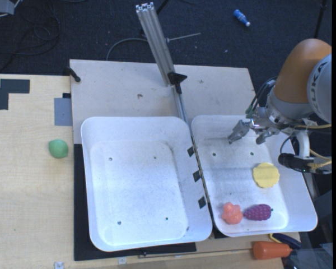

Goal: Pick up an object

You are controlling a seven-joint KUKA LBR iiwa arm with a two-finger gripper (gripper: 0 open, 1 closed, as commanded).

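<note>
The right bin (224, 167) holds three items: a flat yellow round piece (266, 175) near its right wall, a purple bunch of grapes (258, 212) and a pink-orange lump (232, 213) near its front edge. My gripper (248, 135) hangs over the back part of that bin, above and to the left of the yellow piece. Its two grey fingers (237, 131) are spread apart, open, with nothing between them.
The left bin (101, 130) sits beside the right one. A green ball (58, 148) lies on the wooden bench at the left. An orange object (271, 250) lies in front of the right bin. A metal rail (159, 43) slants up from between the bins.
</note>
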